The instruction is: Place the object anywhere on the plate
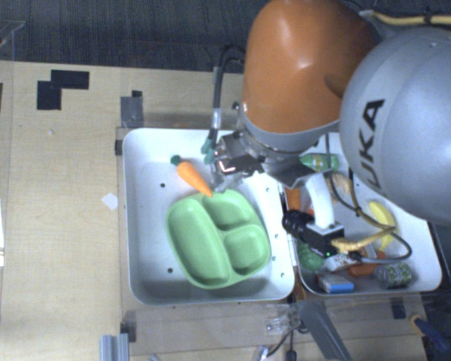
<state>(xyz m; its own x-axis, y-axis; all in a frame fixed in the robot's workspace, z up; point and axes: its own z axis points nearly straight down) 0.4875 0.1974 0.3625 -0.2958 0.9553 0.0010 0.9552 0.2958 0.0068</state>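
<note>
A light green divided plate (214, 239) lies in the left bin (146, 224), towards its right side. An orange toy carrot (192, 177) with a dark green top lies just beyond the plate's far left rim, its tip touching or overlapping the rim. My gripper (227, 165) hangs over the far edge of the plate, immediately right of the carrot. The large orange and grey wrist above it hides much of it, and nothing shows between the gripper and the plate.
The right bin (428, 277) holds several items: a green bottle (319, 161), a yellow banana-like piece (381, 214), a small can (395, 275), a blue and white item (336, 284). The arm covers the far side of both bins.
</note>
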